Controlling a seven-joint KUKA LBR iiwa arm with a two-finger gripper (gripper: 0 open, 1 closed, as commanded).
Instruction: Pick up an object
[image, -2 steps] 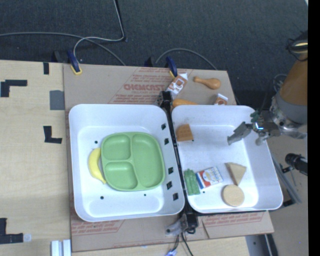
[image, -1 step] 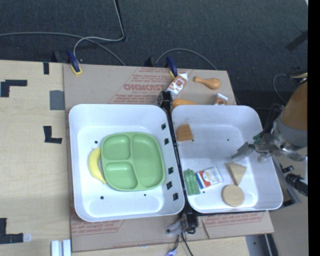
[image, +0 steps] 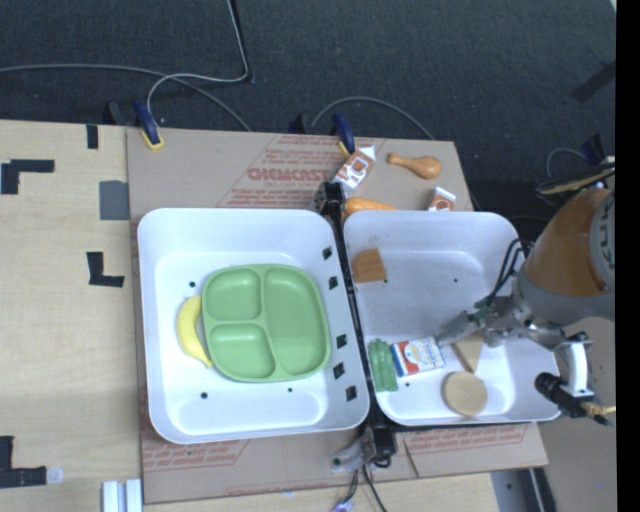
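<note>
1 small carton (image: 418, 356) lies just left of the gripper (image: 462, 328), long axis along the right bin's (image: 430, 232) front edge; jaw opening cannot be told.

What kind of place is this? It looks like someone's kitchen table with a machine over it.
Probably a robotics lab, not a kitchen. Two white bins sit clamped on cardboard, loose cables trail across the floor, and the food, like the green divided plate, looks like toy props.
</note>
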